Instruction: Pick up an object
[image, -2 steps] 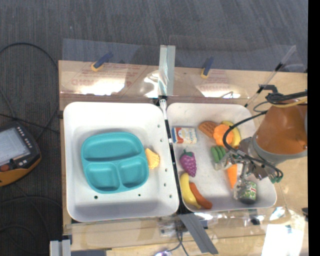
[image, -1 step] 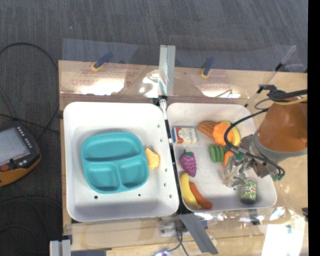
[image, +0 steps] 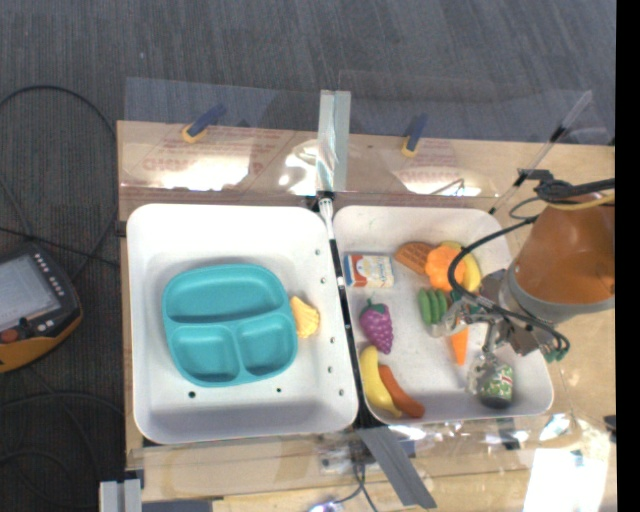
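Carrot (image: 459, 346) lies in the right bin (image: 440, 216), just left of the gripper (image: 490, 345), whose fingers I cannot tell apart or together. Farther back sit green pepper (image: 432, 304) and orange fruit (image: 440, 267).

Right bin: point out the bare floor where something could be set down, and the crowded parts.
In the right bin, the barest patch lies mid-floor, bordered by the grapes, green pepper, carrot and hot dog. A smaller strip runs along the top wall above the milk carton. It is crowded at the right, around the claw, and along the divider by the banana.
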